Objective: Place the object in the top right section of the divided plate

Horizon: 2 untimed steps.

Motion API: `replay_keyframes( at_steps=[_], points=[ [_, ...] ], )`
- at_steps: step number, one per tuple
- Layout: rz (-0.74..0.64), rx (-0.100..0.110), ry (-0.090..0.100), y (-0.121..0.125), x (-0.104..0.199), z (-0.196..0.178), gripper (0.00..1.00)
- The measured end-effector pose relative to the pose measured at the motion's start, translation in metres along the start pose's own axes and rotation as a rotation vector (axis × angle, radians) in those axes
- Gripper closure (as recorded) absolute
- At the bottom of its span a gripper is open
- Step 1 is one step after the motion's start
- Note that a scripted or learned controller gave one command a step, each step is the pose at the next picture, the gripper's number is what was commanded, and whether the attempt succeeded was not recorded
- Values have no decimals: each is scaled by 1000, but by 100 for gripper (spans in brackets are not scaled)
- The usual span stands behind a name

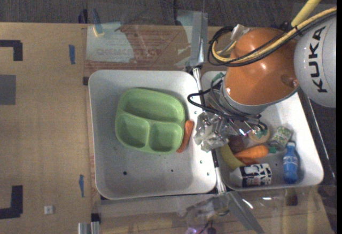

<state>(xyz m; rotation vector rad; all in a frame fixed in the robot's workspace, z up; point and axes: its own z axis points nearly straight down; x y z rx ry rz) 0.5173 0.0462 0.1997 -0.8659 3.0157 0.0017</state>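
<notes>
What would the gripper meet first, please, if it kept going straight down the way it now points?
Most likely the banana and the orange carrot in the right bin, just under the gripper. Depth is hard to judge from above, so which comes first is unclear.

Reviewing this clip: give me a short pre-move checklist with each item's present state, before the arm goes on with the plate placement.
1. Divided plate flat in the left bin: ok.
2. Its top right section free of objects: ok.
3. Object held in gripper: cannot tell, wrist hardware hides it.
4. Orange carrot-like piece beside the plate's right rim, outside it: not ok if that is the object.
5. Right bin items, carrot and blue bottle, lying apart from the plate: ok.
</notes>
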Motion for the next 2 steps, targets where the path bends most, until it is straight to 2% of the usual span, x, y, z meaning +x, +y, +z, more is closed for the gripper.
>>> replay_keyframes(
  at_steps=[1,2],
  points=[
    [-63,0,-4,-1,-83,14,100],
    [-17,-1,-1,89,-66,-14,100]
  ],
)
